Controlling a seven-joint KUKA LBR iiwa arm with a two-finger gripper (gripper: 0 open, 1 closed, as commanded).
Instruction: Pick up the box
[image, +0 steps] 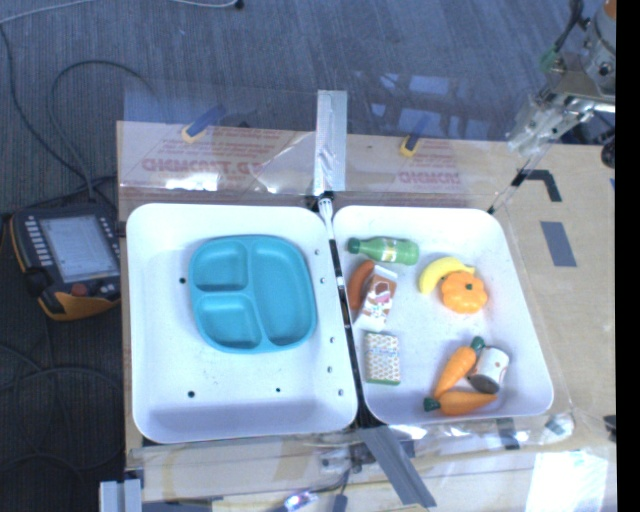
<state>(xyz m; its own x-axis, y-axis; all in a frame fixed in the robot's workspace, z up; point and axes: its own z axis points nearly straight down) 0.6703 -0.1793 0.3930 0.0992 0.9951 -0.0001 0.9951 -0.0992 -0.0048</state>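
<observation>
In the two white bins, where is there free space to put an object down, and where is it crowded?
Left bin: bare floor around the blue tray, widest in front of it. Right bin: a free patch between the box and the carrots, below the orange. Crowded along its left wall and front right corner.

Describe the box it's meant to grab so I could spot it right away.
Look in the right bin, along its left wall beside the divider. Below the green bottle and the red-and-white carton lies the box, flat and rectangular. Its fine greenish speckled pattern sets it apart from the carton's bold red and white.
</observation>
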